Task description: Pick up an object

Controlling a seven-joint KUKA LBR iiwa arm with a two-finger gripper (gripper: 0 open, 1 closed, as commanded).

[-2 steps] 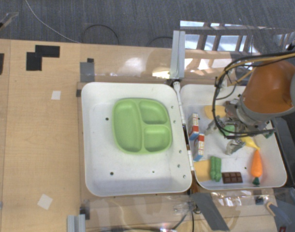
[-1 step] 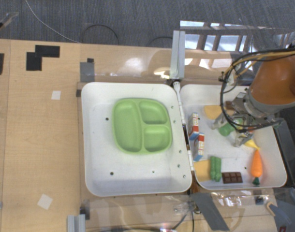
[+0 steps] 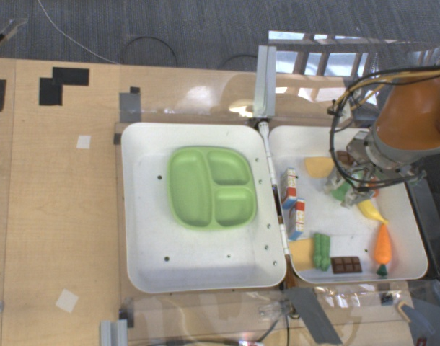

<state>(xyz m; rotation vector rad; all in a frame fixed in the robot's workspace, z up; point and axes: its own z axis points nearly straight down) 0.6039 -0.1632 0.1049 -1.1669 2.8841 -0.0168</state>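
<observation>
My gripper (image 3: 352, 190) hangs low over the upper right part of the right bin (image 3: 415, 225), under the orange-banded wrist. Directly beneath it lies a small green item (image 3: 339, 191), partly hidden by the gripper body. A yellow piece (image 3: 369, 210) lies just below and to the right of it. A tan slice (image 3: 319, 166) sits to the upper left. An orange carrot (image 3: 382, 246) lies along the bin's right side.
The right bin also holds two red-and-white cartons (image 3: 291, 182) (image 3: 299, 212), a cheese wedge (image 3: 301, 251), a green vegetable (image 3: 321, 251) and a chocolate bar (image 3: 346, 265). In the left bin (image 3: 144, 215) rests a green divided plate (image 3: 211, 187). Black cables loop above the wrist.
</observation>
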